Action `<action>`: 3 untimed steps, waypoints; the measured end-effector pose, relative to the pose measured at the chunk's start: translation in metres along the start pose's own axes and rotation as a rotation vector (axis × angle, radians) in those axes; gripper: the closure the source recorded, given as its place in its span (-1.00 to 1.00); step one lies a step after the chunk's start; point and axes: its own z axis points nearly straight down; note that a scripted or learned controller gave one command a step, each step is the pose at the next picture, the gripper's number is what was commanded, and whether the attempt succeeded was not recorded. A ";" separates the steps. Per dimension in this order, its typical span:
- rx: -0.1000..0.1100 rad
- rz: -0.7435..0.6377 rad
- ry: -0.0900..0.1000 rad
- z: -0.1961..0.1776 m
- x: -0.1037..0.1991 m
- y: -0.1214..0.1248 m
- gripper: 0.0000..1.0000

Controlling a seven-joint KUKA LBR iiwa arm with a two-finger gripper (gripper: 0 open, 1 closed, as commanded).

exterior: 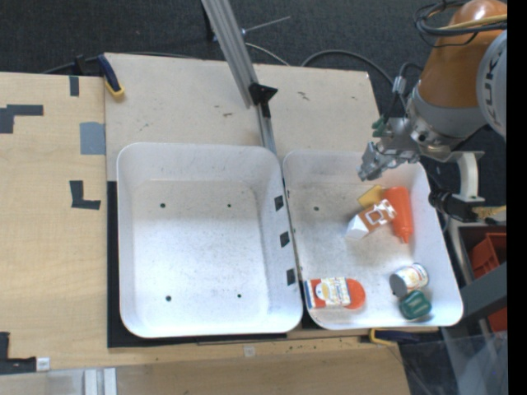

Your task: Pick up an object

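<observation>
In the right bin (329,179), orange carton (385,214) lies just below gripper (370,167)

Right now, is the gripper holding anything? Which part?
Nothing visibly held. The gripper hangs over the right bin, above and apart from the orange carrot and small carton.

one fixed camera sits above the desk (189,105), looking down at a slant from a middling height; both white bins (132,220) fit whole, the arm (461,64) entering from the right.
</observation>
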 end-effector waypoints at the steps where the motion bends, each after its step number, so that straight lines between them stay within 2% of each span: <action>1: -0.001 -0.002 0.001 -0.001 0.049 0.004 1.00; 2: -0.002 -0.003 0.001 -0.003 0.102 0.017 1.00; 3: 0.000 -0.003 0.000 0.016 0.160 0.030 1.00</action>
